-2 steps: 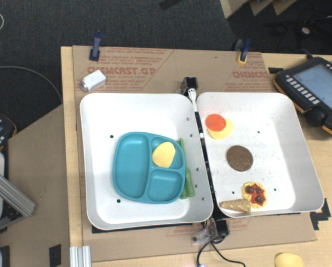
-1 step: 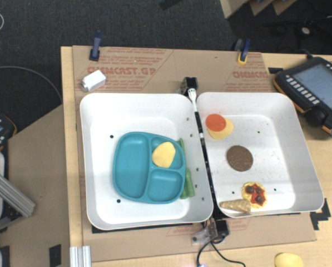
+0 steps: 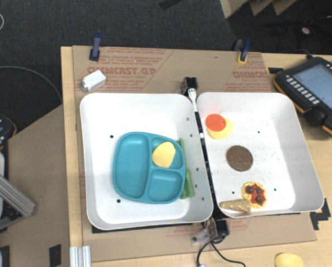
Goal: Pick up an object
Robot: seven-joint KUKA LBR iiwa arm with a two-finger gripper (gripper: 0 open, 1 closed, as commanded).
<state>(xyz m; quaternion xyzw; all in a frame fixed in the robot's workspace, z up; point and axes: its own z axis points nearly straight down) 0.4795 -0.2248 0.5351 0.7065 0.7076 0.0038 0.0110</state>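
In the left bin [image 3: 93, 149] lies a teal divided plate [image 3: 138, 168] with a yellow lemon-shaped piece [image 3: 164, 154] in its upper right compartment. A green strip [image 3: 187, 177] pokes out along the plate's right edge. The right bin [image 3: 288, 143] holds an orange disc on a yellow slice [image 3: 216, 123], a brown round patty [image 3: 239, 158], a small pizza-like piece with red dots [image 3: 254, 193] and a tan wedge [image 3: 236, 206] at the front edge.
A black tablet-like pendant [image 3: 313, 88] lies to the right of the bins. A small white block [image 3: 93, 80] sits on the cardboard behind the left bin. Blue and yellow clamps [image 3: 95, 46] hold the board's back edge. A yellow object [image 3: 288, 260] lies at the bottom right.
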